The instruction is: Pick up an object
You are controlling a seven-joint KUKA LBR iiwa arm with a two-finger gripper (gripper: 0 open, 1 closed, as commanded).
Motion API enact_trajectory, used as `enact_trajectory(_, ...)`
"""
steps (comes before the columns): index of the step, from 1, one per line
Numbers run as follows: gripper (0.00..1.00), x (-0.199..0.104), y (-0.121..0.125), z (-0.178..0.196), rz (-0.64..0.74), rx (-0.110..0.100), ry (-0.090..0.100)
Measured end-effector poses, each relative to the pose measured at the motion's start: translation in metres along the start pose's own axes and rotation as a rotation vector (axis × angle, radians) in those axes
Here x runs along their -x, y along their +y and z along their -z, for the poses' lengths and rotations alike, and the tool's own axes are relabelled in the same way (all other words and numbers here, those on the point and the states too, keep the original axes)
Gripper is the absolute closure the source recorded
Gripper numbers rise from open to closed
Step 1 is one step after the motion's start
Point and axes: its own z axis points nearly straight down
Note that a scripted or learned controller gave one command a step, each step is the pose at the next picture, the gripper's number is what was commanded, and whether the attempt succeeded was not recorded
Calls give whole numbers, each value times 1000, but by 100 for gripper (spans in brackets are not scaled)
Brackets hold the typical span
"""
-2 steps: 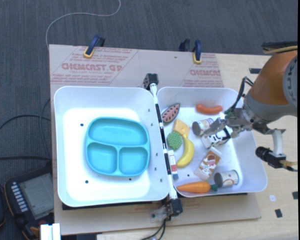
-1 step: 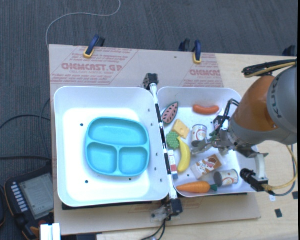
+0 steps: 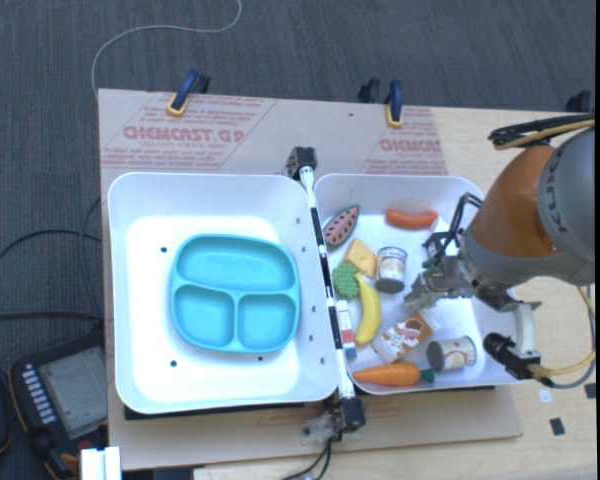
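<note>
A dark grey carpeted floor [image 3: 380,28] is seen around the bench. A thin white cable [image 3: 160,30] is looped across it at the top, and black cables [image 3: 20,268] are trailed along the left, beside a control pendant [image 3: 55,393].

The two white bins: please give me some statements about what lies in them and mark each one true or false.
1. The blue divided tray lies in the left bin. True.
2. The banana lies in the left bin. False: it lies in the right bin, near the divider.
3. The carrot lies at the near edge of the right bin. True.
4. The red sausage rests on the blue divided tray. False: it lies at the far side of the right bin.
5. The gripper is above the right bin. True.
</note>
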Motion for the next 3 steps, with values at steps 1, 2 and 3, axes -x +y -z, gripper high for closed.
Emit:
enact_trajectory(1, 0, 0, 0, 0, 0, 0, 0)
enact_trajectory(2, 0, -37, -32, -8, -7, 14, -13)
enact_trajectory(3, 100, -41, -32, 1, -3, 8, -4)
